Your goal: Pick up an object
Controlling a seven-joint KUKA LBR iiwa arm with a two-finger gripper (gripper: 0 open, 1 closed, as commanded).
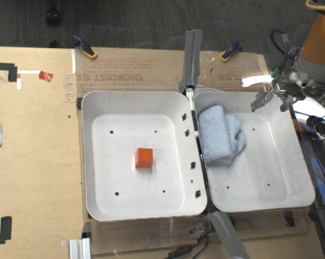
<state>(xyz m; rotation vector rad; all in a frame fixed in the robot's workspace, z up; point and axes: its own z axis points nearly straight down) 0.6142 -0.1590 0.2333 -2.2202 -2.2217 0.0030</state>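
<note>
Left bin [97, 144] w/ small orange-red cube [144, 157], matte, centre; claw [273, 97] state unclear.

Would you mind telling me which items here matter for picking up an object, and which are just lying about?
For the job:
orange block in the left bin
light blue folded cloth in the right bin
claw

Lying about:
blue-and-yellow clamps
small red piece on the board
</note>
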